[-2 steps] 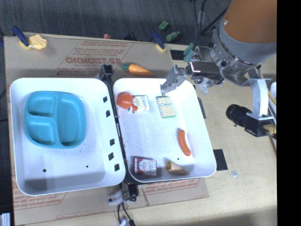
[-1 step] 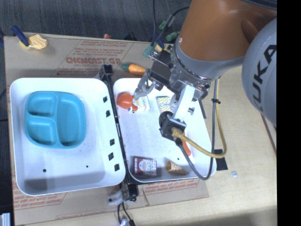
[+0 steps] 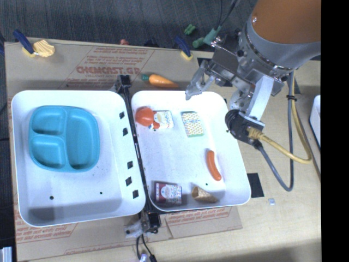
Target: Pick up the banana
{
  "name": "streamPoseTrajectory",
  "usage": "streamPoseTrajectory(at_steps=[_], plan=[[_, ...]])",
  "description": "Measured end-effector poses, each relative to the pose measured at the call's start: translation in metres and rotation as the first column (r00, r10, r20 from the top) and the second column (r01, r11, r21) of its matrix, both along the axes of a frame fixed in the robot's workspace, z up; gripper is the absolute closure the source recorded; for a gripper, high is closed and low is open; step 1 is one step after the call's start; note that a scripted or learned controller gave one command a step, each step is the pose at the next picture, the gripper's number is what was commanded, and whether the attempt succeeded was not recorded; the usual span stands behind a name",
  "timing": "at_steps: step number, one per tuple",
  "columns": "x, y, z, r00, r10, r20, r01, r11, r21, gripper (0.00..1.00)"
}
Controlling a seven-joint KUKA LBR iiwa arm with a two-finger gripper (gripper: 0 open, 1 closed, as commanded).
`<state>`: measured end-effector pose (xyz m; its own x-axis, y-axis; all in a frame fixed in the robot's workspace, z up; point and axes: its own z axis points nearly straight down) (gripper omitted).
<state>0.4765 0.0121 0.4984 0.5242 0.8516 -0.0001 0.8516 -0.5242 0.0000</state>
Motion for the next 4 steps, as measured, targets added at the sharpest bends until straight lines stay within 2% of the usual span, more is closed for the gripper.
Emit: streamPoseTrajectory(at_steps=[1,2,3,4], plan=[[-0.001,0.034,-0.100,0.955,-0.296,-0.006,0.296,0.955,-0.002,0.00],[0.000,-0.011,-0.186,0.918,-0.397,-0.006,0.397,0.918,-0.002,0.00],[0.027,-0.042,-0.308,0.900,-0.435,-0.008,0.435,0.900,-0.003,0.00],[-0.001,-0.016,-0.307,0.979,-0.202,-0.008,0.202,0.979,0.001,0.00]])
